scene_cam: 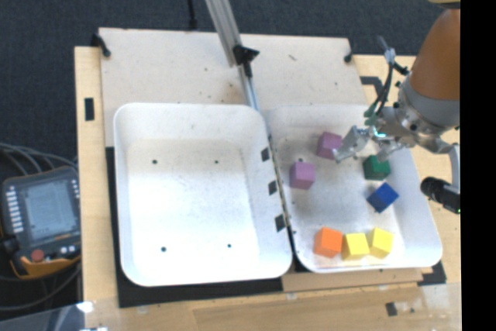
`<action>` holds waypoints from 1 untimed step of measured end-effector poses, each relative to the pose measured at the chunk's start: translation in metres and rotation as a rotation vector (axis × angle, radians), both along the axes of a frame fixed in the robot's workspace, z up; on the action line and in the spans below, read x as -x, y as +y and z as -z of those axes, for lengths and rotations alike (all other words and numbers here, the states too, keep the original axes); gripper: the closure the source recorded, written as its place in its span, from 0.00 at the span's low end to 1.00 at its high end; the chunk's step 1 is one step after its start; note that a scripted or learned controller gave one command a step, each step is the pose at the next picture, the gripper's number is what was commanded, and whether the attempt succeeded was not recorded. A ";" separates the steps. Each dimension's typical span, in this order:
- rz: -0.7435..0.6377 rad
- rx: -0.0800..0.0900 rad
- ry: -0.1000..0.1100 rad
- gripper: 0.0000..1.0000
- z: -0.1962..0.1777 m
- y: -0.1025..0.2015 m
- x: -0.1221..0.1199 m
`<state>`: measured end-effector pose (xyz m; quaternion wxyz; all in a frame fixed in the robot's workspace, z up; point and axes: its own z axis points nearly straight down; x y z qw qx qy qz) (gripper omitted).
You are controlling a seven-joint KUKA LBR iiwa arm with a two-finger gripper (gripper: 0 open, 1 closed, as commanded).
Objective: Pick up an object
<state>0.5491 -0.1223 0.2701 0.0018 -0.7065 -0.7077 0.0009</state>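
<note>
- The tool [358, 142] hovered over the far part of the right bin [422, 244]; whether it was open or closed could not be told, and no object was seen in it.
- A purple cube [329, 143] lay just left of the tool, a second purple cube [302, 174] nearer.
- A green cube [377, 167] and a blue cube [383, 197] sat right of these.
- An orange cube [328, 242] and two yellow cubes [356, 246] [381, 241] lined the near edge.
- The left bin [139, 128] sat beside it on the worktop [167, 62].

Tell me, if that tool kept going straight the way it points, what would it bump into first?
Probably the upper purple block. The tool points toward the picture's left, its tip right beside that block. Depth is hard to judge from above, so it might pass just over it.
</note>
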 end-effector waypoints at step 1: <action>0.002 0.001 -0.005 0.00 -0.002 0.000 -0.001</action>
